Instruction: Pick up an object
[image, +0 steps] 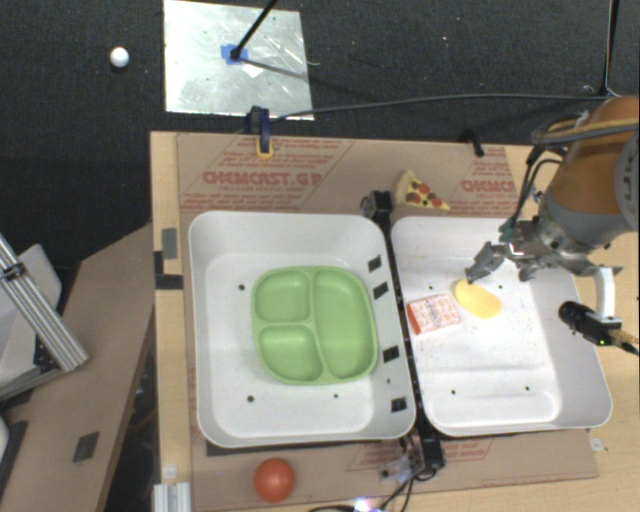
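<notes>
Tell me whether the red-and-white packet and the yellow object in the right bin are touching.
Cannot tell. In the camera view the packet and yellow object lie side by side, edges too close to separate.

Arm (600, 170) cut off at right edge; hand (487, 262) finger spacing unclear

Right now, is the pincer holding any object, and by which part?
Nothing is held. The pincer hangs open just above the yellow object in the right bin.
</notes>
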